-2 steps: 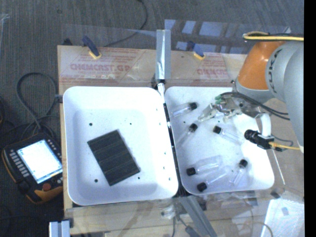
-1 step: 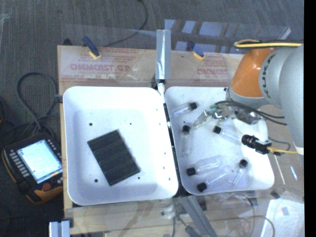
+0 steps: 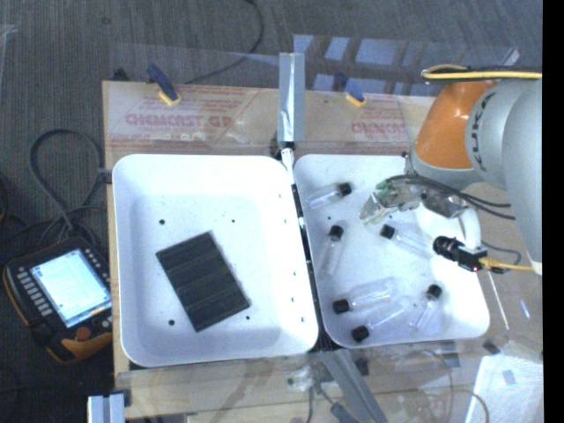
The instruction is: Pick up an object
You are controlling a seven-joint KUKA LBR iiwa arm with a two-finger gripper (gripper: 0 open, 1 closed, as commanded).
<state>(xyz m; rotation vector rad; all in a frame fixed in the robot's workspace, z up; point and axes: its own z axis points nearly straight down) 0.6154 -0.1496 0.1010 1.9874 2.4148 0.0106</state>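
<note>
Several clear vials with black caps lie scattered in the right bin [image 3: 476, 320]. One vial [image 3: 326, 195] lies near its back left corner, another vial [image 3: 331, 248] by the left wall, and a third vial [image 3: 404, 238] near the middle. More lie toward the front, such as a vial [image 3: 368, 295]. My gripper [image 3: 383, 203] hangs low over the back middle of the right bin, just above and behind the middle vial. Nothing shows held in it. A black ribbed pad [image 3: 202, 280] lies flat in the left bin [image 3: 132, 201].
The grey arm with its orange band [image 3: 449, 135] comes in over the right bin's back right corner, with a cable and black connector [image 3: 451, 248] trailing along the right side. A hand-held control pendant [image 3: 62, 293] lies on the floor left of the bench.
</note>
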